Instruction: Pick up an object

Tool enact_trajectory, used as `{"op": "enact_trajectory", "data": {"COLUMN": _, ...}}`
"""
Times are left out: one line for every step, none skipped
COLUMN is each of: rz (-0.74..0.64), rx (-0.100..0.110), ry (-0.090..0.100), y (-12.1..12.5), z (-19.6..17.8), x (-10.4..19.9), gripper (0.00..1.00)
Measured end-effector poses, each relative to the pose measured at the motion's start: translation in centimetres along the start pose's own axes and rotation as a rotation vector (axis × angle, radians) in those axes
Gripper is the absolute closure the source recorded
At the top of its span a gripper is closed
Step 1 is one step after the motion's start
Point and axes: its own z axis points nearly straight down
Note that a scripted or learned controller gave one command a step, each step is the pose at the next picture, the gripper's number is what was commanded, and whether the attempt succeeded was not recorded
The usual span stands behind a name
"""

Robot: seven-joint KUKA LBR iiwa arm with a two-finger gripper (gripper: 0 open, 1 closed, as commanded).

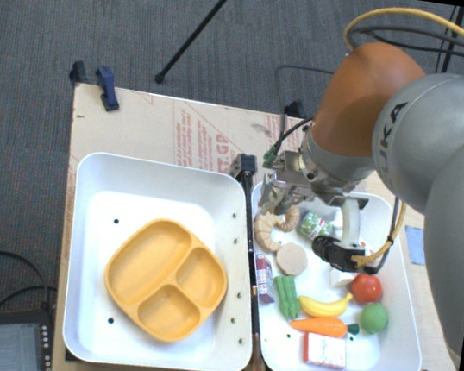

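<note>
Bins stand side by side on the surface (180, 124), which looks like brown board with red print. The left bin (98, 177) holds a yellow tray (167, 278) with three compartments, lying flat near the middle.

The right bin (400, 338) holds the small objects. The arm (419, 105) reaches in from the right, and its gripper (286, 199) is low over the far left corner of this bin. I cannot tell how the fingers stand, because the wrist hides most of them. The gripper is just above a pale curled object (271, 226), maybe a toy croissant; if they touch, I cannot tell.

Near this object lies a beige round disc (292, 258). A green vegetable (287, 296) lies nearer to the camera, and beside it a yellow banana (324, 306) and an orange carrot (320, 325). A red tomato (366, 288) and a green round fruit (374, 317) sit at the right, close together. A red and white box (325, 350) lies at the near side. A dark purple packet (263, 279) lies along the left wall.
</note>
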Motion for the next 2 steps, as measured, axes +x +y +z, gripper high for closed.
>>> {"op": "enact_trajectory", "data": {"rz": -0.001, "rx": -0.002, "ry": 0.000, "y": 0.4, "z": -2.3, "x": -0.4, "gripper": 1.00}}
{"op": "enact_trajectory", "data": {"rz": -0.002, "rx": -0.001, "ry": -0.001, "y": 2.9, "z": -0.7, "x": -0.7, "gripper": 1.00}}
